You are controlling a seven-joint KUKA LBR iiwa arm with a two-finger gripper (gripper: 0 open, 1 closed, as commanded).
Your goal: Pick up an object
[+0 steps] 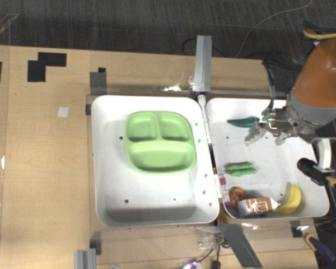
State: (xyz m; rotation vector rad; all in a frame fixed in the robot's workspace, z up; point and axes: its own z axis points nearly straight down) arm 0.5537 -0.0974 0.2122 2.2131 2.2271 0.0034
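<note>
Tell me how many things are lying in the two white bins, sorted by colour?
Green: 3, the divided plate, the long pepper-like piece, the small chunk
Yellow: 1, the banana
Orange and white: 1, the carton
Reddish brown: 1, the small item beside the carton
Total: 6

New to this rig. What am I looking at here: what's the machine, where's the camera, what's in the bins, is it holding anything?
One fixed camera looks down at a slant on a wooden bench. The grey machine with the orange band at the right is a robot arm; its hand hovers over the right bin with nothing visibly between its fingers.

Two shallow white bins sit side by side. The left bin holds a green divided plate with three compartments. The right bin holds a dark green pepper-shaped toy near the hand, a light green lumpy item mid-bin, and along the near edge a banana, a small carton lying flat, and a small reddish-brown item too blurred to name.

The job is simply to pick up any one object.
</note>
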